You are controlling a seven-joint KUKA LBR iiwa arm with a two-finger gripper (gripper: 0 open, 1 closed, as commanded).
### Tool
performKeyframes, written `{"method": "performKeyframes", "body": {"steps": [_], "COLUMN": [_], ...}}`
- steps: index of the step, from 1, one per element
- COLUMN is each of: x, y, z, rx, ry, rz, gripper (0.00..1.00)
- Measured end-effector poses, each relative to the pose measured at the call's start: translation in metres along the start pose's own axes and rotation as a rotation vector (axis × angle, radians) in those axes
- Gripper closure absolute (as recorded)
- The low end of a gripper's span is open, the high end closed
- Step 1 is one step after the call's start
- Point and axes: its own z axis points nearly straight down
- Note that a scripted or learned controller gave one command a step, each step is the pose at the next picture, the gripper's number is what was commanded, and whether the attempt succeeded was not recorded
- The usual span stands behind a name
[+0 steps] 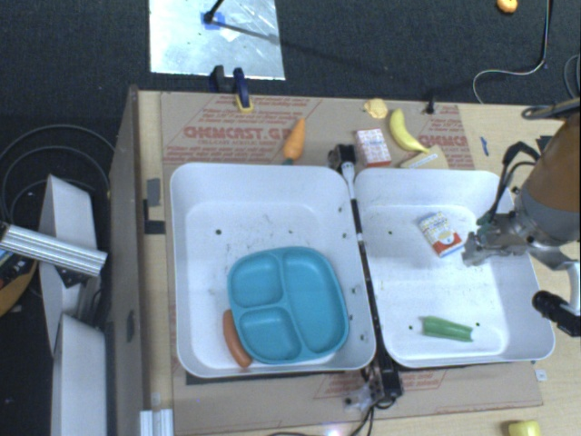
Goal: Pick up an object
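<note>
In the left bin (195,198) I see a sausage (236,339) touching a blue tray (287,303). The right bin (399,198) holds a carton (440,232) and green pepper (448,329). My claw (478,246) sits just right of the carton; I can't tell its opening.

Two white bins: left bin (195,243), right bin (399,193). One blue divided plate (287,303), one sausage (236,339), one small carton (439,232), one green pod (448,329). On desk (263,127): one carrot (294,139), one banana (403,133), one box (372,146).
</note>
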Motion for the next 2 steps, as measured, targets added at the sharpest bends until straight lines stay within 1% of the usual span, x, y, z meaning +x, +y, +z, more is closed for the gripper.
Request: {"method": "performKeyframes", "body": {"steps": [1, 2], "x": [0.009, 0.003], "y": [0.016, 0.047], "z": [-0.021, -0.017], "rx": [-0.001, -0.003], "ry": [0.0, 0.0], "rz": [0.0, 0.0], "gripper": [1.0, 1.0]}}
